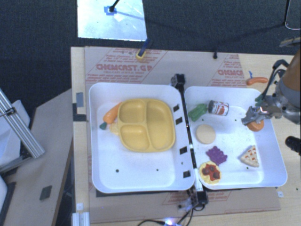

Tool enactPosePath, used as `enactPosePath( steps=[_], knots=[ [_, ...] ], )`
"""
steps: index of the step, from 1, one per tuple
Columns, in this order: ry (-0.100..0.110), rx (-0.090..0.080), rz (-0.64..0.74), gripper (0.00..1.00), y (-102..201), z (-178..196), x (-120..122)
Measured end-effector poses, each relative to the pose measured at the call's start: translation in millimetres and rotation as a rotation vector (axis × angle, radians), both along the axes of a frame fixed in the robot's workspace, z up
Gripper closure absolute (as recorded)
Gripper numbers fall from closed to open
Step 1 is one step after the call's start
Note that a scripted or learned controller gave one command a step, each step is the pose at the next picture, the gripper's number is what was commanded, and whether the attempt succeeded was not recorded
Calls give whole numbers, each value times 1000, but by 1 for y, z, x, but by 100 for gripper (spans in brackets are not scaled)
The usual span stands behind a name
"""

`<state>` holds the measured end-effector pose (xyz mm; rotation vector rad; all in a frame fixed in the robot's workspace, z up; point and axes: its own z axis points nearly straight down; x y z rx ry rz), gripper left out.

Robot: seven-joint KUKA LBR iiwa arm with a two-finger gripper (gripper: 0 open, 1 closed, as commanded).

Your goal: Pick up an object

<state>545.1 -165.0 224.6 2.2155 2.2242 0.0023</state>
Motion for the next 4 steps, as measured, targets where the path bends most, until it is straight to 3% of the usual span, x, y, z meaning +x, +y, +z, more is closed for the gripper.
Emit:
enactPosePath(
  steps=[2, 4],
  knots=[
    [-1, 2, 6, 100, 100, 7, 37],
    [1, 3, 6, 100, 207, -12, 50]
  ],
)
